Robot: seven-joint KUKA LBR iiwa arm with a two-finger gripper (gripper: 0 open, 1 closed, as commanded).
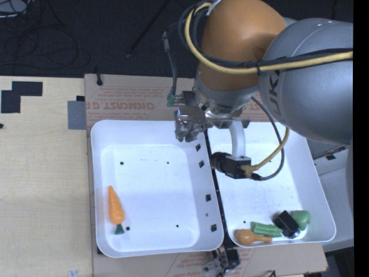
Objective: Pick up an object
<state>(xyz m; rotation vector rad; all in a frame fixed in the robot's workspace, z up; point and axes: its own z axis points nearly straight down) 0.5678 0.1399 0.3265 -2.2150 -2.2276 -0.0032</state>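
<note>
Your tool (187, 128) hangs over the far end of the rims where the smooth white left bin (95, 172) and right bin (323, 201) meet; you cannot tell whether it is spread or pressed together. A tapered orange carrot (115, 205) lies near the left bin's front left corner. In the right bin's front corner a black block (286, 223), a green pod (265, 229) and an orange pear shape (251, 236) lie close together.

Red print (124, 104) stands on the cardboard sheet (115, 88) on the bench, just left of the tool (185, 133). It appears inverted and is not reliably legible. Partial dark lettering (271, 97) stands on the grey arm (311, 79) right of the tool; it is cut off.
</note>
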